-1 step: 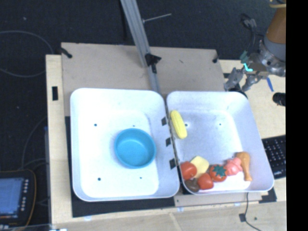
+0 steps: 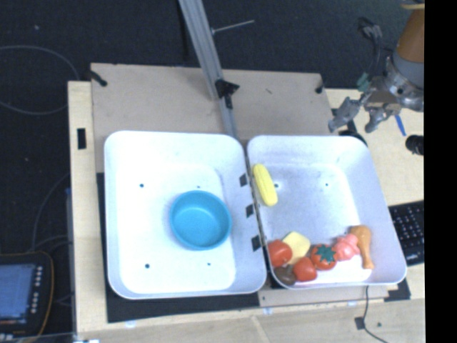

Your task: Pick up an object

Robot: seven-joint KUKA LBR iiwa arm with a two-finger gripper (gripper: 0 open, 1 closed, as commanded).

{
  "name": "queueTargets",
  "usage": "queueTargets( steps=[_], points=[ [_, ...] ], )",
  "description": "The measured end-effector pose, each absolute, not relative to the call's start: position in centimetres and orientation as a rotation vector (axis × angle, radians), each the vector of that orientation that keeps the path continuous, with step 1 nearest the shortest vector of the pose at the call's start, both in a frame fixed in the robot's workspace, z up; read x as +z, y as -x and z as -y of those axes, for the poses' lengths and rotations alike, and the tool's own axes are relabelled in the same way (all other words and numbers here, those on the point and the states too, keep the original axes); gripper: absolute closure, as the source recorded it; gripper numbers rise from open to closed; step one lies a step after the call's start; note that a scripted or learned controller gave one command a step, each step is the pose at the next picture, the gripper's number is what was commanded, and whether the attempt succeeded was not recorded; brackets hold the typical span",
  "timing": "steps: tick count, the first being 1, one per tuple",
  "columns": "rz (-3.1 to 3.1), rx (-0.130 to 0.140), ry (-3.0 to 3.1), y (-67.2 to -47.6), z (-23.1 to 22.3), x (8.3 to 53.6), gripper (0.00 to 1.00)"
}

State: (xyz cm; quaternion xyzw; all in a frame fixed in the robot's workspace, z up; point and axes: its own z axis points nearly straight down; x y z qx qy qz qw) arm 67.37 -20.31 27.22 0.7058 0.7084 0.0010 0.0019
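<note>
Tool up at the far right corner, corn down to its left.

The right bin (image 2: 371, 170) holds the corn (image 2: 264, 184) by its left wall, long axis running near-to-far, slightly tilted; the tool (image 2: 360, 118) hangs beyond the bin's far rim, fingers spread, gripping nothing.
</note>
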Motion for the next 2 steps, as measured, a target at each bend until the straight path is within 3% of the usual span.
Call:
queueTargets(
  steps=[2],
  points=[
    [-2.222,-0.007,-2.222,-66.9,20.4,16.6,0.0]
  ],
)
